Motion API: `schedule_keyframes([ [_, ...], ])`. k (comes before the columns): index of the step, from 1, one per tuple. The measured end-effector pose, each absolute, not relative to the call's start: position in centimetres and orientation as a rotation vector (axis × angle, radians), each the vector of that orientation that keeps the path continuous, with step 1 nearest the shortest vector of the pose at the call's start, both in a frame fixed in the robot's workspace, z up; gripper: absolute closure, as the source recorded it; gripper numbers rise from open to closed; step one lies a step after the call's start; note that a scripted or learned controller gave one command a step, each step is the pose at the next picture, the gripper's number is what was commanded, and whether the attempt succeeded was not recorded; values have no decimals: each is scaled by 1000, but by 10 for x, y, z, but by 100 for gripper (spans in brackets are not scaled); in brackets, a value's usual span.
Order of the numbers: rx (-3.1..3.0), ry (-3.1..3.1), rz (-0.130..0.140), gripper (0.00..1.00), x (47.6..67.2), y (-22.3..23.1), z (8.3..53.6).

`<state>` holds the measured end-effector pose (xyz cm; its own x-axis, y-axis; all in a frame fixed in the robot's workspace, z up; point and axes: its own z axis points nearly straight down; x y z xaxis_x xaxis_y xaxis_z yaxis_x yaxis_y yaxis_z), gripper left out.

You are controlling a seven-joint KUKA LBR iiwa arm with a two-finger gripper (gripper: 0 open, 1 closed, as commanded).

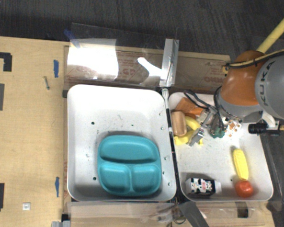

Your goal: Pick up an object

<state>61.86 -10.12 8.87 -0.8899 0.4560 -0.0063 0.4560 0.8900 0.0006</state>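
The gripper [198,134] hangs low over the yellow and tan toys [181,127] crowded at the right bin [266,156] left wall, probably aiming there, but whether it grasps anything I cannot tell.

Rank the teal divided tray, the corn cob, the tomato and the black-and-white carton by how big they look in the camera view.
1. teal divided tray, by far the largest
2. black-and-white carton and corn cob, too alike to rank
3. tomato, smallest
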Motion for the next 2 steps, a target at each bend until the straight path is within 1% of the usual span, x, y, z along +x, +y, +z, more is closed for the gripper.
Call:
schedule_keyframes([
  [1,1199,2896,5,0,601,-106,89],
  [2,1412,2797,3,0,607,-104,88],
])
